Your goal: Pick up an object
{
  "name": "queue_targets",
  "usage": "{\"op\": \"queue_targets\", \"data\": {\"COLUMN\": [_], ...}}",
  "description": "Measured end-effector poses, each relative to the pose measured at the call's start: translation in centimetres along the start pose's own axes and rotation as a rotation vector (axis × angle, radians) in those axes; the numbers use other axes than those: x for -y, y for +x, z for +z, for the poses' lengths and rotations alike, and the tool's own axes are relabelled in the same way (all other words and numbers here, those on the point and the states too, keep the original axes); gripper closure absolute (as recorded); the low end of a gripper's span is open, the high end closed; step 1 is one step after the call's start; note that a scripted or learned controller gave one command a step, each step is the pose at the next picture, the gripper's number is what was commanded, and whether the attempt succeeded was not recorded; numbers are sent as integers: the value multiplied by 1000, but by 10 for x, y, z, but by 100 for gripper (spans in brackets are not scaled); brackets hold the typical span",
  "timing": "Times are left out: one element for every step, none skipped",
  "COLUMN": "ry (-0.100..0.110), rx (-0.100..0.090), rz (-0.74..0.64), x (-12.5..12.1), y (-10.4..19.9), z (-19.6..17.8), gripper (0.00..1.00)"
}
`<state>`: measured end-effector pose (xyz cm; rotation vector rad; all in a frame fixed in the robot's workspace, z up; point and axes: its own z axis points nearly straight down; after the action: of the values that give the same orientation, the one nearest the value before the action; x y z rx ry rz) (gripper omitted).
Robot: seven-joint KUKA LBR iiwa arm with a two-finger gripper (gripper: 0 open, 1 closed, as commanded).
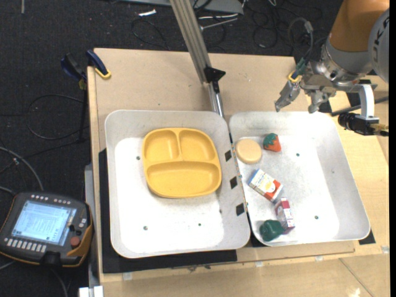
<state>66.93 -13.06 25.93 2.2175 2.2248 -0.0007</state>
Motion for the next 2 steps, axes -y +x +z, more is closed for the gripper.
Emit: {"op": "queue_targets", "data": {"ry": [0, 6], "rx": [0, -1], "rz": [0, 0], "x": [0, 1], "y": [0, 8], "z": [0, 62], "gripper": [0, 0]}}
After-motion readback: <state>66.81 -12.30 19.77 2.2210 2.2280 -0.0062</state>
